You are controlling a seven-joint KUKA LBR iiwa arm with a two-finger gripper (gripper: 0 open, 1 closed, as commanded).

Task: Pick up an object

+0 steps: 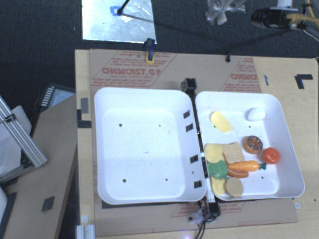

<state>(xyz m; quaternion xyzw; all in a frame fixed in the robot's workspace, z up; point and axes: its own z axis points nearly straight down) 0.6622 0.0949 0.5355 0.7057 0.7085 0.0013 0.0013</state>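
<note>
Hanging at the far right beyond the counter (164, 63), the tool (223, 9) is blurred; I cannot tell its state. Toy foods, including a carrot (243, 167) and tomato (270, 155), crowd the right bin (284, 133).

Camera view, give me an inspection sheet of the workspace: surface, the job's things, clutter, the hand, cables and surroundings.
Surface: bench topped with printed cardboard, bearing a left bin and a right bin side by side.
Job's things: all in the right bin: tomato, donut, carrot, cracker, white egg, yellow slice, green piece, round biscuit.
Clutter: yellow clamp on the bench's far edge.
Hand: hand at the top, beyond the bench and away from both bins; open or shut cannot be judged.
Cables: dark line across the floor; wires at the near edge between the bins.
Surroundings: shiny sheet on dark floor; metal rail at left.
</note>
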